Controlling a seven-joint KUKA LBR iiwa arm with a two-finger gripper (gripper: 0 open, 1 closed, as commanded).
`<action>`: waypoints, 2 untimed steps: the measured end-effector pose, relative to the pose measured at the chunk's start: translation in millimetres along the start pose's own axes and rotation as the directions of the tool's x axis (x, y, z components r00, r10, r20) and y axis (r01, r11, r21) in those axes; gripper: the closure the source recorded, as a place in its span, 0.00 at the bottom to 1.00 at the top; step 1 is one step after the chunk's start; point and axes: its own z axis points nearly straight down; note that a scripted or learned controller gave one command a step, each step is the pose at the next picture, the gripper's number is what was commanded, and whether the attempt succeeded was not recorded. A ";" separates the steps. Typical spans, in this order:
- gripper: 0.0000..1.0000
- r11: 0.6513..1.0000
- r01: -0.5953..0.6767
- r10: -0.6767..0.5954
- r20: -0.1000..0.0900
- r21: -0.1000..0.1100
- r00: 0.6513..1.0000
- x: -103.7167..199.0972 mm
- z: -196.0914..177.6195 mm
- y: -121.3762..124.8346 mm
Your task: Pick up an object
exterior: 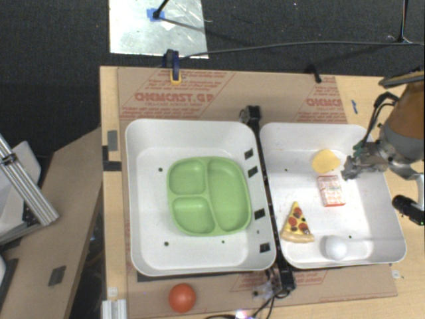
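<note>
Orange ball [182, 297] at 6 o'clock on the bench, green tray [208, 195] in left bin [143, 141], pizza slice [297, 222], white ball [335, 248], packet [330, 192], yellow disc [326, 160] in right bin [292, 135], gripper [350, 169] at 3 o'clock beside packet, grip state unclear.

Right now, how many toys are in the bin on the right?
4: a yellow disc near the back, a small carton mid-bin, a pizza slice front left, a white ball at the front. None looks hidden.

Glossy green plastic tray [208, 195]
</note>
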 end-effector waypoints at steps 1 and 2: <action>1.00 1.000 0.001 -0.001 0.001 -0.003 1.000 -1.2 -65.2 3.6; 1.00 1.000 0.001 -0.001 0.000 0.000 1.000 -1.5 -93.0 5.1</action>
